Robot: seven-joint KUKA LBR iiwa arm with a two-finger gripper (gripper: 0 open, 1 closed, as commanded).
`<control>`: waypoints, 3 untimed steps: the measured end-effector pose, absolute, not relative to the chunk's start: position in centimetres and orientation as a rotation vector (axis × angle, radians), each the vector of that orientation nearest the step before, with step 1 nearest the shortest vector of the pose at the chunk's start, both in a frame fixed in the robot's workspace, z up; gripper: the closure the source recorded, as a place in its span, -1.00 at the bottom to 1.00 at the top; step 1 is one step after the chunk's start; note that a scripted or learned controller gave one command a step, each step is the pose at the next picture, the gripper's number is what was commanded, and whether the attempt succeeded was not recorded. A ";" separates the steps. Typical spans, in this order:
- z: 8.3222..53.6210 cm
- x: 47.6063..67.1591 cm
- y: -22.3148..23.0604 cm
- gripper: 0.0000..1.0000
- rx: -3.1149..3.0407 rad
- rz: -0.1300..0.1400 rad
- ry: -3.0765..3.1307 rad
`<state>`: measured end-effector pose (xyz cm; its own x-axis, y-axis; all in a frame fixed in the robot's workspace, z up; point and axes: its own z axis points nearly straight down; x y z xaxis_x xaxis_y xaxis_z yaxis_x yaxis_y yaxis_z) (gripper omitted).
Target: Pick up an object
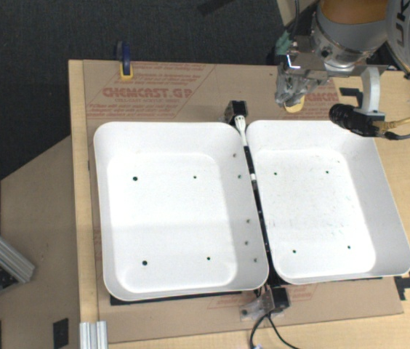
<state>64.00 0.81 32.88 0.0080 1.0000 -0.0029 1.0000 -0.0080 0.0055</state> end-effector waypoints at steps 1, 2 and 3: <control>24.7 65.0 5.0 1.00 2.222 -0.007 2.229; 34.4 64.7 10.8 1.00 2.210 0.016 2.224; 26.9 66.6 16.9 1.00 2.219 -0.005 2.230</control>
<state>66.61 16.93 26.87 -0.0050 1.0000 0.0007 1.0000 0.0050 -0.0051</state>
